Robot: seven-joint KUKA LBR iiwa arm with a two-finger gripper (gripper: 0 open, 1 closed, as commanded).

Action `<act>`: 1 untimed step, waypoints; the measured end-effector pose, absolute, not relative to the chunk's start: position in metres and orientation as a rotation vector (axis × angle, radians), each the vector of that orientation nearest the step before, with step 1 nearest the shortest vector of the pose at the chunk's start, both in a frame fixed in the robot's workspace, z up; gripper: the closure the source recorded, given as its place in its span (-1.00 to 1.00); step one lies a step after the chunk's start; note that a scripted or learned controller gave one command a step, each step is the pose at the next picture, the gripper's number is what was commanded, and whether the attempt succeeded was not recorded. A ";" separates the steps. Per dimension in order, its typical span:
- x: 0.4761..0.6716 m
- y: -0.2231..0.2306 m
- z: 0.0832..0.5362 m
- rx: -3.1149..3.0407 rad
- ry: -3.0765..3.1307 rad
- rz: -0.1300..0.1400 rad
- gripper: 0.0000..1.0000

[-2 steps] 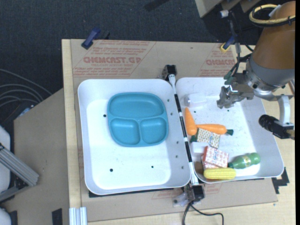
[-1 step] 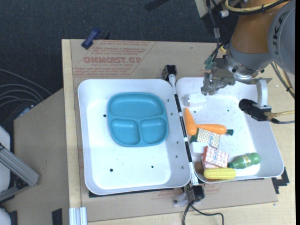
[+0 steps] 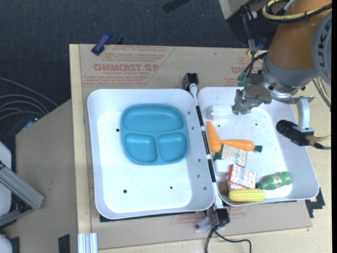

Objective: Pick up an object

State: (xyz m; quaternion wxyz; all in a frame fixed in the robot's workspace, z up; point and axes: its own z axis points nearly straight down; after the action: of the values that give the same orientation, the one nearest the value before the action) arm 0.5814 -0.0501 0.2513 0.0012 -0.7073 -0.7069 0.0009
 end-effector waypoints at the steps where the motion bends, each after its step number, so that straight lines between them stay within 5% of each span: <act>1: 0.579 -0.065 0.244 -2.221 -2.219 0.003 1.00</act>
State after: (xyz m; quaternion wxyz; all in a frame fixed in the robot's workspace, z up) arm 0.5786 -0.0649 0.2443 0.0011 -0.7074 -0.7068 0.0009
